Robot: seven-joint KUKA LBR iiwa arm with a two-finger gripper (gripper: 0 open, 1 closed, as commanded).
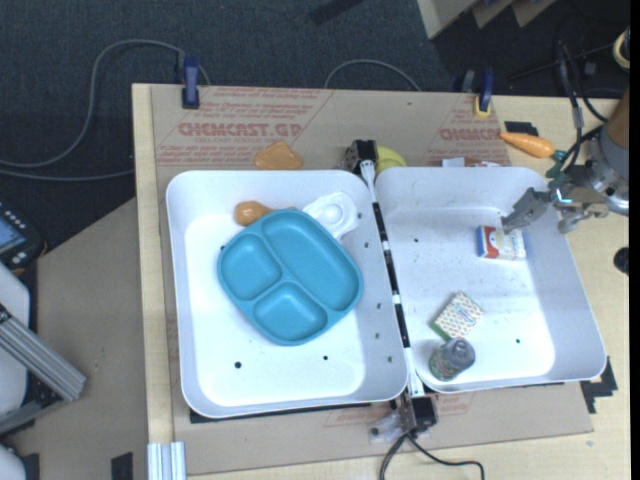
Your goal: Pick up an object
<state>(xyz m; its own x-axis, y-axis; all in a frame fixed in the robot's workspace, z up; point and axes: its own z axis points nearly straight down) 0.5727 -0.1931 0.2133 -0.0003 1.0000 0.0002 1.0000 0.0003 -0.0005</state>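
In the right bin (540,318) lie a small red, white and blue packet (500,243), a patterned square packet (458,315) and a grey round object (452,358). My gripper (547,214) hangs over the bin's far right part, just up and right of the red, white and blue packet. It is open, with nothing between its fingers; the left fingertip (520,212) is close to that packet. The left bin (200,348) holds a blue divided plate (290,273), a small orange piece (252,211) and a white object (332,211).
Behind the bins on the board lie an orange lump (277,155), a yellow ball (390,158) and a toy carrot (527,144). Blue clamps (189,80) hold the board's far edge. A black divider (385,268) runs between the bins.
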